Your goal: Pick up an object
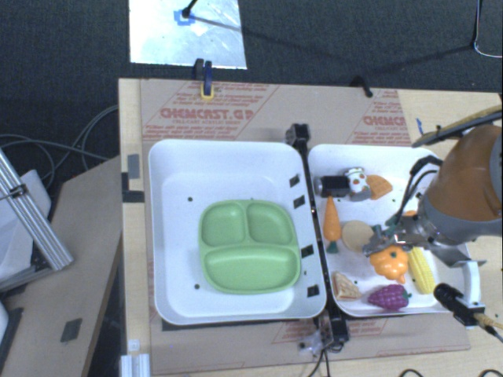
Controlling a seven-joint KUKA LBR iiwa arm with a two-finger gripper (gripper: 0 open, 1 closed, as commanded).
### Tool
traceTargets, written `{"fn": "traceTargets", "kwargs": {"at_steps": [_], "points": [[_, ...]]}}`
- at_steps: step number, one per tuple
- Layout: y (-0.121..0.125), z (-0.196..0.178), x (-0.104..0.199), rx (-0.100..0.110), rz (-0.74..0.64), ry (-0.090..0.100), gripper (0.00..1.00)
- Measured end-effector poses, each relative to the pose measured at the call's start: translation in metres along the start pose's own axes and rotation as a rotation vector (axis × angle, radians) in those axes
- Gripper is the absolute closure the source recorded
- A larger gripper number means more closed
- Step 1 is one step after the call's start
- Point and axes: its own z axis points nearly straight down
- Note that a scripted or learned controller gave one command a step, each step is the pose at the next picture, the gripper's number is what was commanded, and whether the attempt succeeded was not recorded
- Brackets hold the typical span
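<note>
The right bin [393,157] holds several toy foods. An orange pepper [391,265] lies near the bin's middle right, with a yellow corn cob [422,271] beside it. A beige round piece [356,235] sits to the pepper's left, next to an upright carrot [332,221]. Purple grapes [387,296] and a pale slice [345,288] lie along the front wall. My gripper [391,239] hangs low just above the pepper's top and right of the beige piece. The arm's grey wrist hides what lies behind it.
A green divided plate [250,246] lies in the left bin [181,171]. A small white and black toy [351,184] and an orange wedge [380,184] sit at the back of the right bin. A black divider clip strip [309,210] runs between the bins.
</note>
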Motion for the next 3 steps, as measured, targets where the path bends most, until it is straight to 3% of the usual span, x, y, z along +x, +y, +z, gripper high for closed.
{"fn": "traceTargets", "kwargs": {"at_steps": [1,2,3], "points": [[-0.002,-0.060,0.007,-0.002,-0.006,0.000,1.00],[0.000,-0.078,0.007,0.000,-0.005,0.000,1.00],[0.040,-0.070,0.049,0.001,-0.010,0.003,1.00]]}}
